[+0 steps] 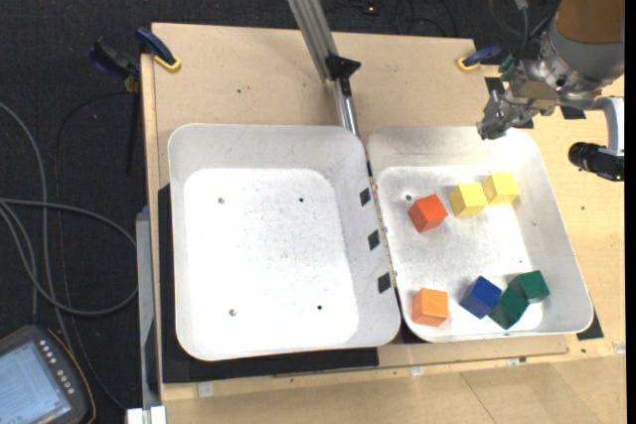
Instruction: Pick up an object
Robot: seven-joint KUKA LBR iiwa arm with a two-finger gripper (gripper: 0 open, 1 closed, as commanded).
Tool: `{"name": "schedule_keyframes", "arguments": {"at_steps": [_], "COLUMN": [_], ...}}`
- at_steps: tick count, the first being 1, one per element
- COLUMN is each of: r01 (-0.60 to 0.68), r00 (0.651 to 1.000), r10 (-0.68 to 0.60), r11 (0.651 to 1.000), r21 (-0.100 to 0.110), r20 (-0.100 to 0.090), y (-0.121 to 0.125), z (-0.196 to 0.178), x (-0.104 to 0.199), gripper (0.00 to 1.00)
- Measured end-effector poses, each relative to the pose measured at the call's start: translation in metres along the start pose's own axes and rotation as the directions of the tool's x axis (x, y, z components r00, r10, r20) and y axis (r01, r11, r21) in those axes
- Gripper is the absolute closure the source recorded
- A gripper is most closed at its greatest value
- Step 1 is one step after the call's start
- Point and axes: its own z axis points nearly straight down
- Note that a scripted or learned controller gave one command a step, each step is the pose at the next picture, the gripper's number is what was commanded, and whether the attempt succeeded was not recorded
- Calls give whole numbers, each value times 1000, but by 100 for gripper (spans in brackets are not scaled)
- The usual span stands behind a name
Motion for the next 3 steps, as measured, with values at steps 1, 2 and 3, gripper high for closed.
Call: {"name": "schedule_keyframes", "arguments": {"at_steps": [1, 2, 3], "r01": [0, 1, 2], "r00": [1000, 1000, 1000], "r10": [0, -1, -2], "r11": [1000, 1000, 1000], "r21": [1, 2, 1], "r20": [-1, -1, -1], "y": [-5, -5, -11], "z": [14, 29, 28], "x": [49, 99, 157], "gripper": [100, 100, 100]}}
